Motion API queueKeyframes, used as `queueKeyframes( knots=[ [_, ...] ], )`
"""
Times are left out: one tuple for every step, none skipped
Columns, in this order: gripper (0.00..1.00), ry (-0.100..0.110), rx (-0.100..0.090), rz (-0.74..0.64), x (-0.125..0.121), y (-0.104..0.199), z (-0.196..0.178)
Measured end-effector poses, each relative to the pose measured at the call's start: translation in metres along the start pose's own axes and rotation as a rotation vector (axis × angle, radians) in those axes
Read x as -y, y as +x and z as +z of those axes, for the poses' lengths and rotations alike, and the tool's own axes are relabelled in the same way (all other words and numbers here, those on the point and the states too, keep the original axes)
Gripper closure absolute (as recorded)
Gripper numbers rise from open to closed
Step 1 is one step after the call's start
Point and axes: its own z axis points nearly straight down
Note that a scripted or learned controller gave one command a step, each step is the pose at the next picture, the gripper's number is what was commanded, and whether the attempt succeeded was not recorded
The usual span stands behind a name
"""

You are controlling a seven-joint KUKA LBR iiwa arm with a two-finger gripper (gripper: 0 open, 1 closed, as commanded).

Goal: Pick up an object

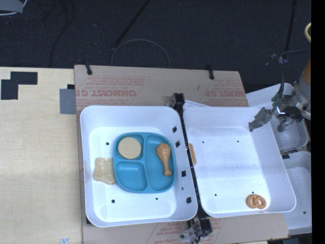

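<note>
Camera view shows the pretzel (256, 202) in the right bin's (231, 136) near corner, small, light and stiff; gripping across its middle seems best, while the tool (261, 118) hangs far away, whether its tips are apart or together being unclear

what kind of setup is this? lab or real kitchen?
Likely a robotics lab bench, not a kitchen: two white bins clamped side by side, toy food like the drumstick and pretzel, loose cables on dark carpet behind.

light: bright, even | shadows: soft in the bins (231, 121) | focus: slightly soft | background: dark
</note>
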Motion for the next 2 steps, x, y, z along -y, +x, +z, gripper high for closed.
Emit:
queueKeyframes(
  knots=[
    [0.00,0.005,-0.002,0.002,0.005,0.009,0.050],
    [0.00,0.004,-0.001,0.000,0.007,0.011,0.094]
  ],
)
